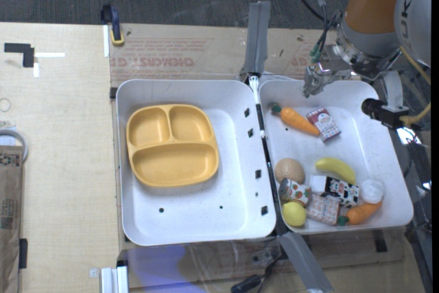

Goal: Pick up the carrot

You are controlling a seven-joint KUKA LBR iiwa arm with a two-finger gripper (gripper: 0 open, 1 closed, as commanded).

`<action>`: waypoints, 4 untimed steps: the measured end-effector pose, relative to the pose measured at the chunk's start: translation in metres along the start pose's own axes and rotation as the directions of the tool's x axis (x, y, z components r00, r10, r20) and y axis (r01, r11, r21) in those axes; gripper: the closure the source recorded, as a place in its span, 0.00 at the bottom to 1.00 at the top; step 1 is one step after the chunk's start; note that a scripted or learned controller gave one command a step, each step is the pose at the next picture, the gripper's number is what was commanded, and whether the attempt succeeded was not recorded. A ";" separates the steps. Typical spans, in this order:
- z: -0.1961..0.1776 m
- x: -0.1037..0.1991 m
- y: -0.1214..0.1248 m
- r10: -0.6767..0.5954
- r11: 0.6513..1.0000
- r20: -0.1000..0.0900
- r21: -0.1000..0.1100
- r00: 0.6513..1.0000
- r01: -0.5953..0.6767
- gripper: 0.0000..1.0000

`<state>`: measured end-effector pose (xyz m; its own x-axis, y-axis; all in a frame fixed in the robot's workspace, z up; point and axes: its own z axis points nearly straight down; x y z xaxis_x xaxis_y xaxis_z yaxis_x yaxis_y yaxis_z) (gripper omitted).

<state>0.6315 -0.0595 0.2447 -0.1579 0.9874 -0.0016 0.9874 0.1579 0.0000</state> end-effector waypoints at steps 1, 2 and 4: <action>0.001 0.000 0.000 0.000 1.000 0.000 0.001 1.000 0.000 0.00; 0.123 -0.059 -0.015 0.073 0.997 -0.001 0.004 0.997 -0.073 0.00; 0.145 -0.055 0.015 -0.008 1.000 0.007 -0.011 1.000 0.008 0.00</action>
<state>0.6554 -0.1121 0.0997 -0.1659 0.9861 -0.0083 0.9861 0.1660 0.0115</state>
